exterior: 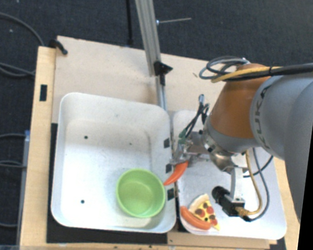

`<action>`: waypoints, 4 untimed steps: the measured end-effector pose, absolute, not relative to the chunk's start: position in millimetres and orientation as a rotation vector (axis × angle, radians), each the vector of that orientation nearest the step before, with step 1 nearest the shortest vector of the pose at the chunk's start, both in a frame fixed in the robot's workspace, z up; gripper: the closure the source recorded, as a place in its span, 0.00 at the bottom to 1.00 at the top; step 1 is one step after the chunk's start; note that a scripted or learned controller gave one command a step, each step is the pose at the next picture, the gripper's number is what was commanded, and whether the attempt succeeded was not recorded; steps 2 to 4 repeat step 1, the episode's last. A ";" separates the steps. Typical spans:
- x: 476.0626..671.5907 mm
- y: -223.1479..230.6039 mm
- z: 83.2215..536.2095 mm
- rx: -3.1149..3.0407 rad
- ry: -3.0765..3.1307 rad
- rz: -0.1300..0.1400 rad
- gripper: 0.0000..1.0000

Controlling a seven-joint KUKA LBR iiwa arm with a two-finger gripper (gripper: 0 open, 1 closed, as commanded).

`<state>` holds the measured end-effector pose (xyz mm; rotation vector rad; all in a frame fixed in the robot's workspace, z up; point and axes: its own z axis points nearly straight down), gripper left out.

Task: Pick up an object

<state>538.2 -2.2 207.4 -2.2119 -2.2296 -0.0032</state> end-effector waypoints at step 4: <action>551.8 45.7 224.4 -2.212 -2.230 -0.005 1.00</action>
